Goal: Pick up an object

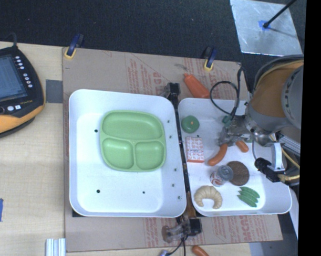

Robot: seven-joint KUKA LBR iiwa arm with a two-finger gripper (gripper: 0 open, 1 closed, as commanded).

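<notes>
The pincer [232, 137] hangs low in the upper part of the right bin [273, 205], right of the frame's centre; its tips blur into cables, so whether it is released or clenched I cannot tell. Just below it lies an orange sausage [218, 154], with a smaller orange piece [242, 146] beside it. Further out sit a green round piece [190, 123], a brown disc [238, 172], a croissant [208, 196] and green pods [248, 195]. The left bin [79, 201] holds a green divided plate [132, 140].

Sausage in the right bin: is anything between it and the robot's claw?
Nothing visible. The gripper hovers just above the upper end of the sausage, with bare bin floor around it. The packet lies to its left, apart.
</notes>
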